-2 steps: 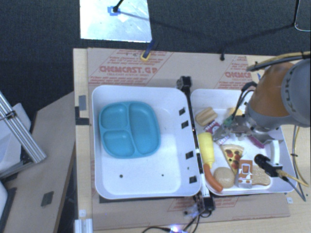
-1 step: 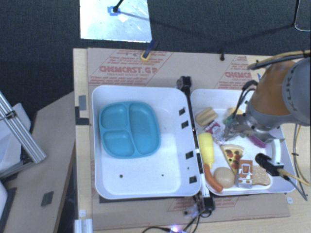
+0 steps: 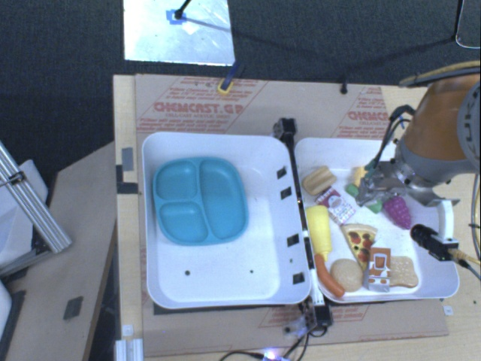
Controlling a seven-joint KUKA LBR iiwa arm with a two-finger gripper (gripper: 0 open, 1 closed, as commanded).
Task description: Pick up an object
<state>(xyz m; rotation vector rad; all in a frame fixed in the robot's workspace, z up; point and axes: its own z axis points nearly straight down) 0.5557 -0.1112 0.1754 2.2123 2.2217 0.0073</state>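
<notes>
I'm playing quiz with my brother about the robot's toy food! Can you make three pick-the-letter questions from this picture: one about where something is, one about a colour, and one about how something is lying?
1. Where is the divided plate?
A. left bin
B. right bin
C. on the floor

2. What colour is the grape bunch?
A. green
B. purple
C. orange

3. How does the toy banana lie?
A. standing on its end
B. hanging from the pincer
C. flat, beside the bin's left wall

Answers:
1 A, it sits in the left bin, while the toy food is in the right bin.
2 B, the bunch near the pincer is purple.
3 C, it lies flat along the wall, above the carrot.
</notes>
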